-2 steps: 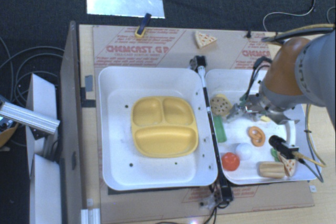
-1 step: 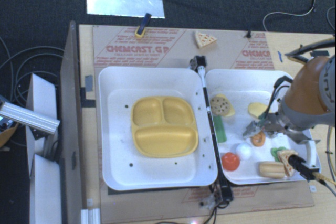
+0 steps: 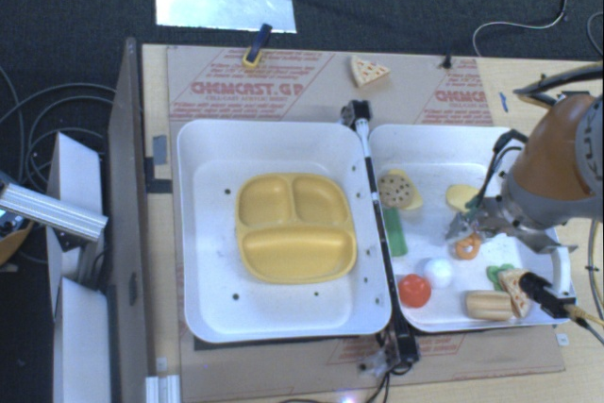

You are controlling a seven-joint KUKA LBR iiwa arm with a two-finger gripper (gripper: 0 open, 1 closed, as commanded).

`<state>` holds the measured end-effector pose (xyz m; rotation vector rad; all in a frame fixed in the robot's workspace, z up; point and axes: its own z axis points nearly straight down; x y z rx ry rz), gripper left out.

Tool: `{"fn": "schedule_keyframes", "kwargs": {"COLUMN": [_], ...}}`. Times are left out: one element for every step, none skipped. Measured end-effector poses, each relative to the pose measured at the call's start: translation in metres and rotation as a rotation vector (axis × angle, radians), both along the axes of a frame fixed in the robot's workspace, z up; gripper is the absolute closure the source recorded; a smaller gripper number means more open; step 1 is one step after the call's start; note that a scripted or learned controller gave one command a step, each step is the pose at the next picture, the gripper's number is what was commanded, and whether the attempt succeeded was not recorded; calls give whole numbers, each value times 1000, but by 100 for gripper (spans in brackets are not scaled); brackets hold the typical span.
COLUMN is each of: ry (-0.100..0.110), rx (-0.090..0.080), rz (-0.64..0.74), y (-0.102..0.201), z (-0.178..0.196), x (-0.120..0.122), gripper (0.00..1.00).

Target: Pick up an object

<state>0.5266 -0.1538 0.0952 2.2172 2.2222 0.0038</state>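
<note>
The right bin (image 3: 429,146) holds several toy foods: a spotted cookie (image 3: 398,190), a green stick (image 3: 394,232), a red tomato (image 3: 414,290), a white ball (image 3: 439,272), a yellow piece (image 3: 460,196), an orange ring (image 3: 467,248), a bread roll (image 3: 486,304), a pizza slice (image 3: 517,290) and a small green piece (image 3: 497,274). My gripper (image 3: 468,226) is low in this bin, just above the orange ring and next to the yellow piece. The arm's orange band (image 3: 564,158) rises behind it and hides part of the bin's right side.
In the left bin (image 3: 212,156) lies a yellow divided plate (image 3: 294,227). A black divider (image 3: 376,222) separates the bins. On the cardboard behind them rest a cheese wedge (image 3: 369,71) and a yellow-blue tool (image 3: 255,48). Cables hang at the upper right.
</note>
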Motion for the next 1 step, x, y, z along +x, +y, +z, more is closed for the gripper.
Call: {"fn": "schedule_keyframes", "kwargs": {"ry": [-18], "rx": [-6], "rz": [6], "y": [65], "z": [-4], "x": [44], "gripper": [100]}}
